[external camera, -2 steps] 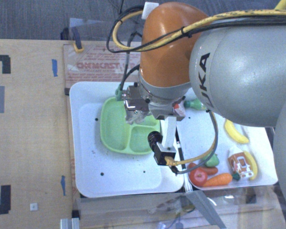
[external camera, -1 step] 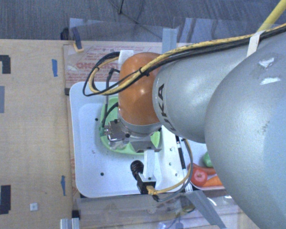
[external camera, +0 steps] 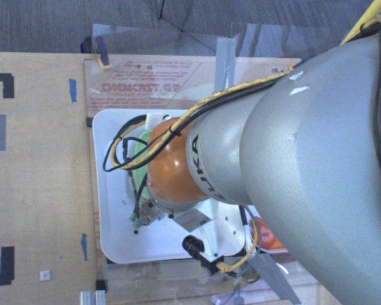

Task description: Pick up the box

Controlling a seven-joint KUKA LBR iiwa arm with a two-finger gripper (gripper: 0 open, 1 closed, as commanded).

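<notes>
Reaching into one white bin: one grey arm (orange band); jaws' state untellable.

The scene is lit evenly and quite brightly, with a cool, slightly bluish tone. The grey arm carries small white highlights on its upper surface, so the light seems to come from above. Its orange band shows a soft glossy shine. The white bin is bright but not burnt out, and the shadow under the arm is faint and diffuse. The clear sheet at the top gives weak reflections. The arm close to the camera looks soft and a little blurred; the wooden bench is sharper.
</notes>
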